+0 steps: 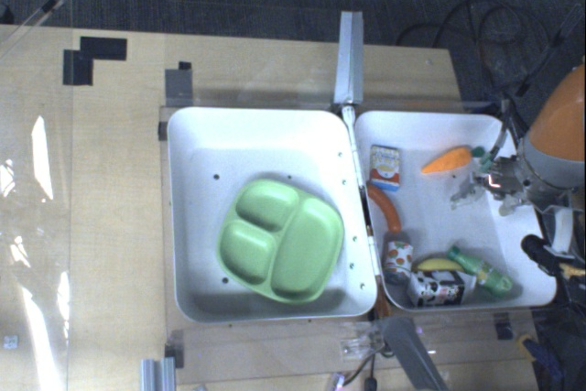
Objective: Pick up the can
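The can (396,255), small with a brownish printed label, sits near the front left corner of the right bin (522,238), just below an orange-red sausage (386,208). My gripper (482,194) hangs over the right half of that bin, beside an orange carrot (446,160) and well to the right of the can. Its fingers (463,192) look spread open with nothing between them. The grey arm with its orange band (560,128) comes in from the right edge.
Around the can lie a black-and-white patterned container (438,289), a banana (437,266) and a green bottle (482,274). A small carton (385,167) rests at the bin's back left. The left bin (192,197) holds a green divided plate (282,239).
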Motion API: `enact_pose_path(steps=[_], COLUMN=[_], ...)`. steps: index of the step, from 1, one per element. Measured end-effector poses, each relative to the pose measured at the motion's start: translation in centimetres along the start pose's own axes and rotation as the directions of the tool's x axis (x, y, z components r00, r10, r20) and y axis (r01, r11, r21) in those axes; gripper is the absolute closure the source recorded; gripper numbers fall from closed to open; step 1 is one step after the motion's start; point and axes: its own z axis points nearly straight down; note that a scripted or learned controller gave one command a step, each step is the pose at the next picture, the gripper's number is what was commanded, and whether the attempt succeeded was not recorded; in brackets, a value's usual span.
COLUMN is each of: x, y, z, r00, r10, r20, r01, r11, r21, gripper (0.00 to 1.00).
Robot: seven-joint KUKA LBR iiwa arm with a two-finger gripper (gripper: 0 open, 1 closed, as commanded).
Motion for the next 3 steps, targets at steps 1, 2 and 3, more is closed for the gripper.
enact_pose_path(steps=[1,2,3], x=[0.1,-1.0,0.3], y=[0.2,-4.9,0.2], z=[2.9,-1.1,1.7], r00=[0.996,0.995,0.997], r10=[0.089,0.103,0.077], r20=[-0.005,0.000,0.000], r01=[-0.089,-0.103,-0.077], r11=[0.996,0.995,0.997], r21=[-0.001,0.001,0.002], gripper=[0.00,0.00,0.00])
